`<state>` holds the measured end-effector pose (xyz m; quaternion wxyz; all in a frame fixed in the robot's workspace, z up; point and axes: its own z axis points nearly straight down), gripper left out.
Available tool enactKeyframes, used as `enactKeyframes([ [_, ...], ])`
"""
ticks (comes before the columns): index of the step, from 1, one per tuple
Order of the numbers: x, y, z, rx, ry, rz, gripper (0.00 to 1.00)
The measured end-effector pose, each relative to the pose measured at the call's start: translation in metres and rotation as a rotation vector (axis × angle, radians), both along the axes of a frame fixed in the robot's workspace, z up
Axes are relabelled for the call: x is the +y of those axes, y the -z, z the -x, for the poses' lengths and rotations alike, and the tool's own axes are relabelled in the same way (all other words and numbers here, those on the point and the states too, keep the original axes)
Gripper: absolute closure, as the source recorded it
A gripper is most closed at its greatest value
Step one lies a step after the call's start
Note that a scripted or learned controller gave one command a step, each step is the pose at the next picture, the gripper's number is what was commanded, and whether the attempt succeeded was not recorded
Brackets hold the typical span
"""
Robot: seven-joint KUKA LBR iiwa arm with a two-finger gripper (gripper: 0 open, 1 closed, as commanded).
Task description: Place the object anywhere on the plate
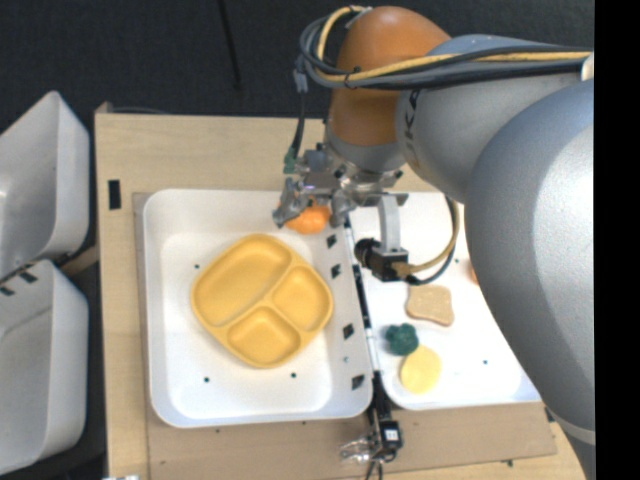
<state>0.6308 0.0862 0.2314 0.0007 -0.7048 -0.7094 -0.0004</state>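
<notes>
Above the left bin's far edge, the end effector gripped a small orange object just beyond the yellow divided plate, so the carry seemed underway, needing a short move over the plate before release.

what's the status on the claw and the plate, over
claw over left bin's far right corner, shut on orange object. yellow plate sits just below-left, nothing on it. path clear.
</notes>
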Motion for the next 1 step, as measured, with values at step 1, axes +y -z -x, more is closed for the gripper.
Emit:
enactKeyframes([
  [1, -0.0025, 0.0003, -0.0003, 0.000, 0.004, 0.000, 0.00],
])
